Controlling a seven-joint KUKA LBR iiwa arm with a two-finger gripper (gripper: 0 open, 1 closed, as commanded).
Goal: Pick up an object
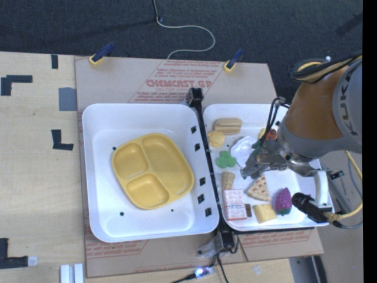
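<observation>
Nothing is lifted yet: the gripper [254, 165] hangs low in the right bin [235, 112], over the toy foods near that bin's middle, and whether it is open or closed I cannot tell. Just beside it lie a pizza slice [258, 188] and green clover piece [225, 160]. The cardboard sheet [177, 81] under the bins reads "CHEMCAST".

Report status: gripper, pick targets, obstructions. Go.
Gripper low in right bin, nothing seen held. Pizza slice just beside it. Green piece, purple grapes crowd close.
</observation>
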